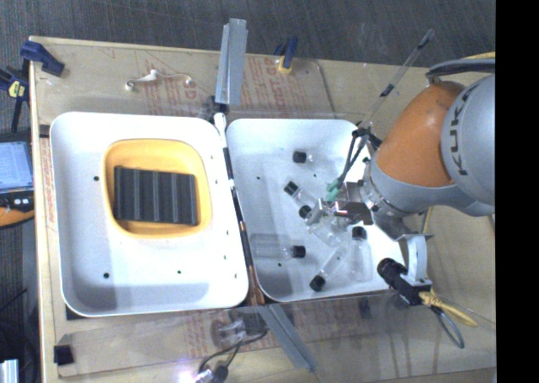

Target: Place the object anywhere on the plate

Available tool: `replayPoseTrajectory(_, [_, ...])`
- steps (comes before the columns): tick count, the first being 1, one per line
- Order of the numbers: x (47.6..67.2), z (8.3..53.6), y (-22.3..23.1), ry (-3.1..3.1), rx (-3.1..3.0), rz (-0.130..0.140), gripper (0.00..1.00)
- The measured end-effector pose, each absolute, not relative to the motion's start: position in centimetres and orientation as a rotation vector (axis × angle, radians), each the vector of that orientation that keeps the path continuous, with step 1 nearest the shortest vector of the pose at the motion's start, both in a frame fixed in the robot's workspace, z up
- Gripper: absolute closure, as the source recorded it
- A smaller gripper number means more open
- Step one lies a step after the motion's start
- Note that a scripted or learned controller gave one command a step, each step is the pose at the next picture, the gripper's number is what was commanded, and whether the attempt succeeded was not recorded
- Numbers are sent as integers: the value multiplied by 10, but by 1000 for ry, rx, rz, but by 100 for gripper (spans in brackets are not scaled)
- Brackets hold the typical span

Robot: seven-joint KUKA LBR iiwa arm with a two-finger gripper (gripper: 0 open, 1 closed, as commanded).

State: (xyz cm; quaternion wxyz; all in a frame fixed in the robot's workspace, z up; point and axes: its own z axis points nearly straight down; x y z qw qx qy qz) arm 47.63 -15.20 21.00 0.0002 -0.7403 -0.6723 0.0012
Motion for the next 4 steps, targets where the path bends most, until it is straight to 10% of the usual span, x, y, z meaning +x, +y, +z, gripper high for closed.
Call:
replayPoseTrajectory(1, [513,275,-110,-2333,-2101,1,100])
replayPoseTrajectory(3, [598,228,40,-2640,-1700,1,100])
replayPoseTrajectory(4, [598,228,40,-2640,-1700,1,0])
